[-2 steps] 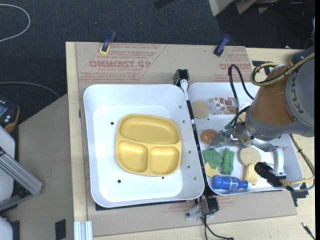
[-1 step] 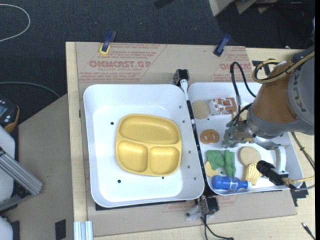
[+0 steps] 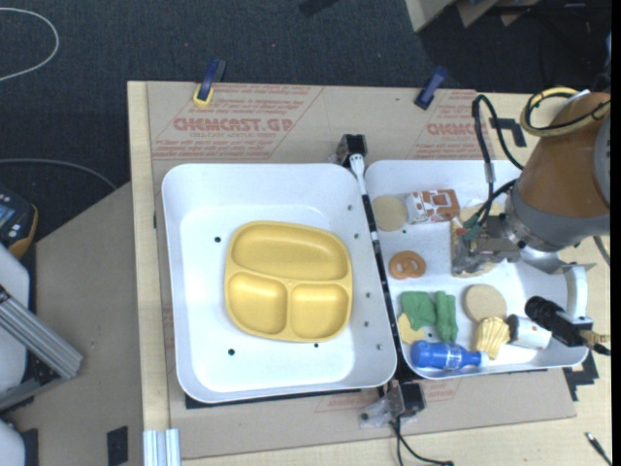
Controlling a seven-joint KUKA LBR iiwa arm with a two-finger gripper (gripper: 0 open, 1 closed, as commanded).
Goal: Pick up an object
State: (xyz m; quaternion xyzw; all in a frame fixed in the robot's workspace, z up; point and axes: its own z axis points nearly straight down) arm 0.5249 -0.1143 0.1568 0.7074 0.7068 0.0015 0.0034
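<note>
Starting at the worktop's (image 3: pixel 291 115) left side, you have the left bin (image 3: pixel 194 289) carrying only a yellow divided plate (image 3: pixel 287 280), which sits near the bin's middle. Nothing there is the easy pick; your candidates all lie in the right bin (image 3: pixel 441 175). Along that bin's left wall you see a tan round piece (image 3: pixel 389 213), a small pretzel (image 3: pixel 407 264) and a green leafy toy (image 3: pixel 429 310), with a blue bottle (image 3: pixel 443 358) lying along the near edge. Further right sit a white and orange carton (image 3: pixel 432 204), a round cracker (image 3: pixel 483 302) and a yellow ridged piece (image 3: pixel 492 334). The gripper (image 3: pixel 473 252) hangs low over the middle of the right bin, between the carton and the cracker, and I cannot tell whether it is spread or pinched, nor whether anything sits between its tips. I'd judge you are at the approach step, nothing lifted yet. Your next move calls for settling on one object, likely the cracker or pretzel nearby, and centring over it before descending.
</note>
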